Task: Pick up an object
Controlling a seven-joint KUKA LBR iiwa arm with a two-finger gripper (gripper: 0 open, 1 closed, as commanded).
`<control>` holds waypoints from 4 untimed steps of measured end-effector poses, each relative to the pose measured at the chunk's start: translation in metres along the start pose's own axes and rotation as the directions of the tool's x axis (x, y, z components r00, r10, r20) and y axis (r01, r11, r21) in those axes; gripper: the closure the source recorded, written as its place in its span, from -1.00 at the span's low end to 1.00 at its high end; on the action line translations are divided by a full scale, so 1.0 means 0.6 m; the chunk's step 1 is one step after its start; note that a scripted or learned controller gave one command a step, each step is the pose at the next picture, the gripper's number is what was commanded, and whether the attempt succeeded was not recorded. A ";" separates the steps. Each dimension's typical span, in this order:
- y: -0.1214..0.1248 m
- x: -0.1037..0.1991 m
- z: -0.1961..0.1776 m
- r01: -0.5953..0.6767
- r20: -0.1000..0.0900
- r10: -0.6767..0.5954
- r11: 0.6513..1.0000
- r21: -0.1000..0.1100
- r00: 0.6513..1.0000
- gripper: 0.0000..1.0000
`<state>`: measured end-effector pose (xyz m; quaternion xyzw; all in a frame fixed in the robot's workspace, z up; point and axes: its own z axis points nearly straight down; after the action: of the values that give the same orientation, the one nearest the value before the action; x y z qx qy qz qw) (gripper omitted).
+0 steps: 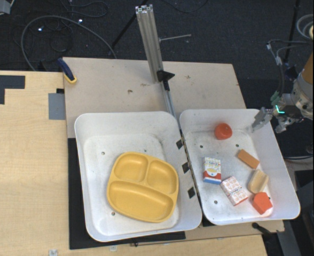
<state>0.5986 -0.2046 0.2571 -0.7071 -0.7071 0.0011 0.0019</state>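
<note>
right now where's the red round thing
The red round thing lies in the right bin, near its far edge, apart from the orange block and left of the gripper.

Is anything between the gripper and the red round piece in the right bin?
Nothing visible. The gripper hovers at the right bin's upper right rim; bare floor separates it from the red round piece.
</note>
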 end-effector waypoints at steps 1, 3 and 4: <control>0.001 0.000 -0.002 0.000 0.001 0.000 1.000 -0.002 1.000 -1.00; -0.001 0.000 0.182 0.000 -0.001 0.000 1.000 0.003 1.000 -1.00; -0.012 0.004 0.257 0.000 -0.001 0.000 1.000 0.003 1.000 -1.00</control>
<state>0.5910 -0.2021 0.1029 -0.7072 -0.7070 0.0018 0.0032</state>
